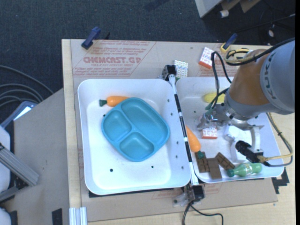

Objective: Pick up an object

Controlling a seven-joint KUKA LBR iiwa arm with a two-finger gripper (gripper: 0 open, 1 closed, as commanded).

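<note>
My gripper (208, 120) hangs low in the middle of the right bin (268, 125), under the grey and orange wrist. Just in front of it lies a small red and white box (209, 134). An orange carrot (192, 140) rests against the bin's left wall. Behind the gripper a yellow object (210, 97) is partly hidden by the arm. Two brown blocks (209, 165) and a green bottle (244, 169) lie at the bin's front edge. The gripper is close above the box; whether it touches it is unclear.
The left bin (89, 139) holds a blue divided plate (135, 128) and a second carrot (114, 100) at its back left. A small red and white carton (206, 58) and a blue clip (90, 38) sit on the bench behind the bins.
</note>
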